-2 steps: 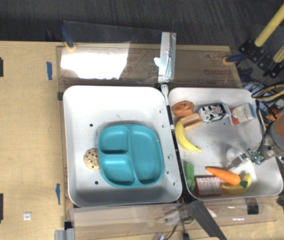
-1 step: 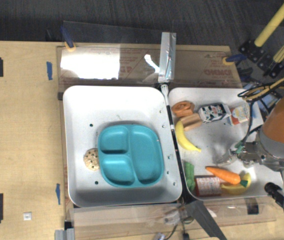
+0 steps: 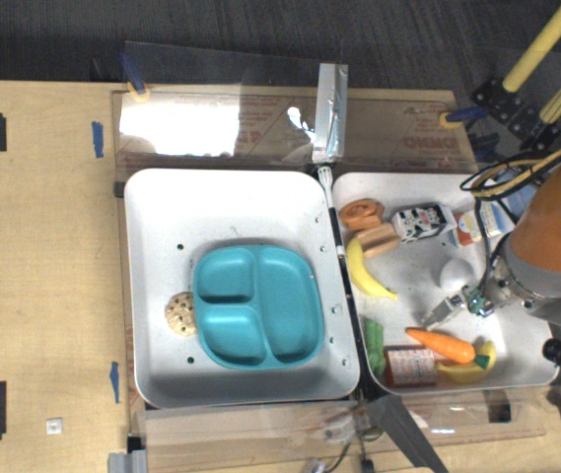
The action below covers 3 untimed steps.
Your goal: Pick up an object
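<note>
arm over the right bin, toys packed along its edges

from my seat i see the bench (image 3: 34, 264) running wide and bare to the left of both bins. the left bin (image 3: 152, 215) is the roomier one: a teal divided plate (image 3: 257, 304) sits in its middle, and a cookie (image 3: 180, 313) lies touching the plate's left edge. a strip of white floor is free all around the plate, widest along the far wall.

the arm (image 3: 556, 235) comes in from the right, its orange band over the right bin's (image 3: 517, 353) right side. the gripper (image 3: 465, 304) hangs low near the bin's centre, pointing left; i cannot tell how it is set, since the tip is small and blurred from here, and i see nothing between its tips.

the things to pick crowd the right bin's borders. a banana (image 3: 364, 270) curves along the left wall, with a tan block (image 3: 379, 238) and an orange round piece (image 3: 361, 211) just beyond it toward the far corner. a small white and dark box (image 3: 419, 222) lies by the far wall. along the near wall sit a green piece (image 3: 374, 344), a can on its side (image 3: 410, 365), a carrot (image 3: 441, 343) lying across it, and a yellow piece (image 3: 469, 365) under the carrot's tip. the open floor is the patch between banana and gripper.
</note>
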Tool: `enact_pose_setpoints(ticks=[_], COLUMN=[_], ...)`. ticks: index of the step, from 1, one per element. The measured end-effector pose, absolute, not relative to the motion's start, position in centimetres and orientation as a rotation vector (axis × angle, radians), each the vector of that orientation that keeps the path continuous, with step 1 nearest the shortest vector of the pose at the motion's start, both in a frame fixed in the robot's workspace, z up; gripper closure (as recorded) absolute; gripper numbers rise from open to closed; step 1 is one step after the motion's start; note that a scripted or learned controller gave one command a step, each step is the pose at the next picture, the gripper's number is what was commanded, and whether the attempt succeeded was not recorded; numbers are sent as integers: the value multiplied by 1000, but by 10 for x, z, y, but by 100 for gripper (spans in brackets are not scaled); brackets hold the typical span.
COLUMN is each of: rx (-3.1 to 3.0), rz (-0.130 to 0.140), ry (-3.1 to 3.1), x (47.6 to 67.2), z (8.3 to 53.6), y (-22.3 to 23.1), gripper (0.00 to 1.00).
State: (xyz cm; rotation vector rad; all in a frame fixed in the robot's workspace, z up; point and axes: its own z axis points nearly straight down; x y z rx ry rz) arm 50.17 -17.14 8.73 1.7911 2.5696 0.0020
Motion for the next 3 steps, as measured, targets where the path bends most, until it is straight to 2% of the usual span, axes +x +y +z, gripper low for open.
enact_pose_setpoints(ticks=[1,2,3], rx=[2070,1990,1988], rz=[4,10,12], ry=[2356,2423,2417], x=[481,483,484], z=[87,88,99], y=[-198,-117,-119], gripper=[0,0,100])
